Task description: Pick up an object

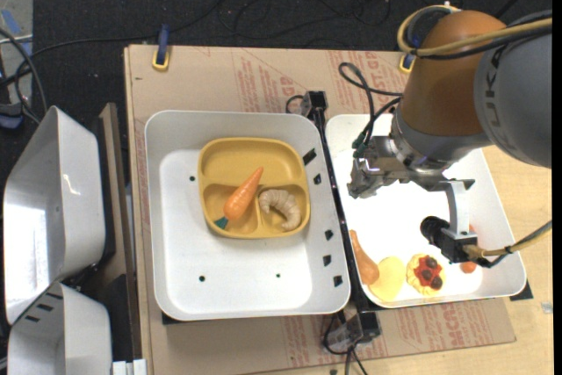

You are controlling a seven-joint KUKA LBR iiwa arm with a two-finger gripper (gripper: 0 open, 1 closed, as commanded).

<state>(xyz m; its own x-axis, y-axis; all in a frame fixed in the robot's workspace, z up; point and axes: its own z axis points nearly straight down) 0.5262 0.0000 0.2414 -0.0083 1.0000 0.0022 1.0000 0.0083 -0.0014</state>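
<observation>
From my side I see the arm [479, 75] coming in from the right, w/ the orange band big in the upper right of the view, and it hangs over the right bin [492, 189]. The gripper [367, 180] is down over the upper-left part of that bin, close to the divider between both bins. About the claw state: I cannot tell, the wrist covers it too much. I see no object at it.

Objects in the right bin, all along the bottom edge:
- an orange piece [363, 257], long shape, near the bottom-left corner, lying tilted
- a yellow piece [392, 276] just beside it, to the right
- a small tart [428, 272] w/ red and dark berries on top, touching or almost touching the yellow piece
- a small red thing [469, 266] more to the right, partly behind a black part of the arm hardware; too small to say what it is

These are well apart from the gripper, lower in the bin.

In the left bin [176, 259] there is a yellow divided plate [250, 152], approx. in the middle-upper part. On the plate a carrot [243, 193] lies tilted, green end at the lower left, and a pale shrimp [281, 206] lies curled in the right compartment, just beside the carrot.
</observation>
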